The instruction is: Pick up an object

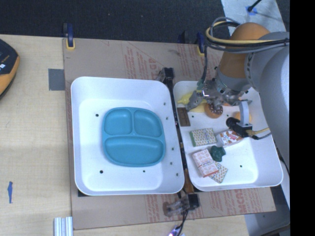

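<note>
We see the arm (268,58) as a bulky grey casing, smooth and rounded, with an orange band (250,32) swelling like a dome above the wrist. A bundle of yellow and black cables (222,28) loops around that band, and a thinner black cable (205,65) runs beside the wrist. Below, the gripper (212,96) is a cluster of grey and dark metal parts, too small for us to read any markings.

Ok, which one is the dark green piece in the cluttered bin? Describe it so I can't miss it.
Look in the right bin, at its middle among the flat packets. The dark green lump lies just right of the red-and-white packet and below the green-checked packet. It is the only dark, rounded thing among flat, printed ones.
</note>
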`<state>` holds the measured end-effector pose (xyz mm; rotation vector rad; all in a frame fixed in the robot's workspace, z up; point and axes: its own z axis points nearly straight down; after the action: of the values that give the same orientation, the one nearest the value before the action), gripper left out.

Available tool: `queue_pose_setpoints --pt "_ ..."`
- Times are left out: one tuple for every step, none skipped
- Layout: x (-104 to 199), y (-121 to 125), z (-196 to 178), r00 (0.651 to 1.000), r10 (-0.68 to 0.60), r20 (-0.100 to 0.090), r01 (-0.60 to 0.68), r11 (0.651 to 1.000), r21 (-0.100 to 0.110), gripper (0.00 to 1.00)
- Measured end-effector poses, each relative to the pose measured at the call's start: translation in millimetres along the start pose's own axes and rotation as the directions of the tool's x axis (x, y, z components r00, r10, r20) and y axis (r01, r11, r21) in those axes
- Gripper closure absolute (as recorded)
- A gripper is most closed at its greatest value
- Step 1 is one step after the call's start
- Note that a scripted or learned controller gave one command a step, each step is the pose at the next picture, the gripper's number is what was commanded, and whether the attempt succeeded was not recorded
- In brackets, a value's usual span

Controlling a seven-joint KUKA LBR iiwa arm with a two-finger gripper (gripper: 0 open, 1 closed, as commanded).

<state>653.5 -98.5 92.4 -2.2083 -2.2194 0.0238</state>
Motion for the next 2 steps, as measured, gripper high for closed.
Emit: queue_pose_setpoints --pt "-2.1 -94.1 1.6 1.000 0.002 -0.003 -0.002 1.000 -0.011 0.00" --pt "8.4 6.7 -107.7 1.000 -0.003 0.000 0.003 0.999 -0.034 0.00"
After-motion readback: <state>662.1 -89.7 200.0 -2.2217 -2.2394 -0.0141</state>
